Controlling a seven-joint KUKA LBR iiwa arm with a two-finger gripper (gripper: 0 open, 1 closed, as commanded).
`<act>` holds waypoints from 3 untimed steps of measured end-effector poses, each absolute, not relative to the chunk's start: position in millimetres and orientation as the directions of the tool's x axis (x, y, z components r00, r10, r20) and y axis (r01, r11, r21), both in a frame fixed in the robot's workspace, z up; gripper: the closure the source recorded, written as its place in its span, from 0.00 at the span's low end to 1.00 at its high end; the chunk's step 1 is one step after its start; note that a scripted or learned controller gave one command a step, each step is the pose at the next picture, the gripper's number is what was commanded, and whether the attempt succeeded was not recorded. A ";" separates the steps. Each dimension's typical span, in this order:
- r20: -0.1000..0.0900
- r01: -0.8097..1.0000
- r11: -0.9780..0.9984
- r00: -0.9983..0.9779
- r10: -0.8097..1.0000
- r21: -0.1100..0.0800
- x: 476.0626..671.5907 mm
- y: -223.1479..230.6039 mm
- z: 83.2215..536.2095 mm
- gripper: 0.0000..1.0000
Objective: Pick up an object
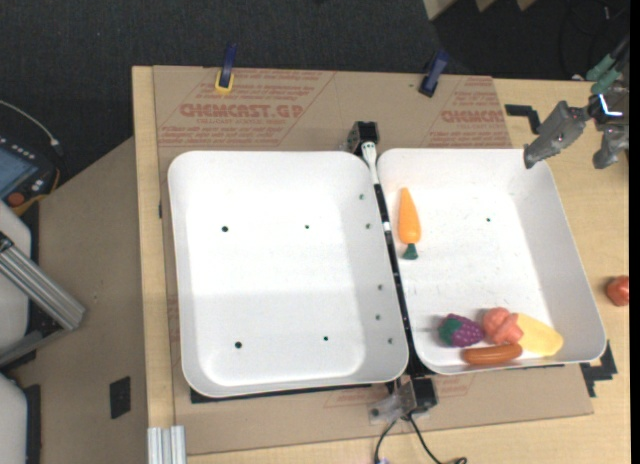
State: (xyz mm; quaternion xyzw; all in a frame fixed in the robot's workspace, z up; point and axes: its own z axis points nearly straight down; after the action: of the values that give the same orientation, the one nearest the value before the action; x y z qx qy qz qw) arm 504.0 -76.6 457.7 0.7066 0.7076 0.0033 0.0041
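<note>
"CHEMCAST GP" in red on cardboard sheet [262, 107]

grey metal gripper [580, 142] up by the right bin's [560, 212] far corner, two stubby grey fingers [545, 144], a teal patch and white glint above them.

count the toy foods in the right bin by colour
orange: 1, carrot
purple: 1, grapes
pink-orange: 1, lumpy piece
yellow: 1, wedge-like piece
red-orange: 1, sausage
total: 5, all in the right bin
</note>
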 end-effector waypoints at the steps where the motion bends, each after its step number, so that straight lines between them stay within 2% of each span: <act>1: 0.001 1.000 0.008 -0.008 1.000 0.012 478.7 -2.7 540.6 0.00; 2: -0.001 1.000 -0.004 0.004 1.000 -0.014 478.3 -21.9 400.6 0.00; 3: 0.001 1.000 0.005 -0.005 1.000 0.016 479.9 24.6 536.3 0.00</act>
State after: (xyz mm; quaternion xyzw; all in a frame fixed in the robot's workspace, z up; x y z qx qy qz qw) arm 479.9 24.6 536.3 0.7052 0.7089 0.0061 0.0050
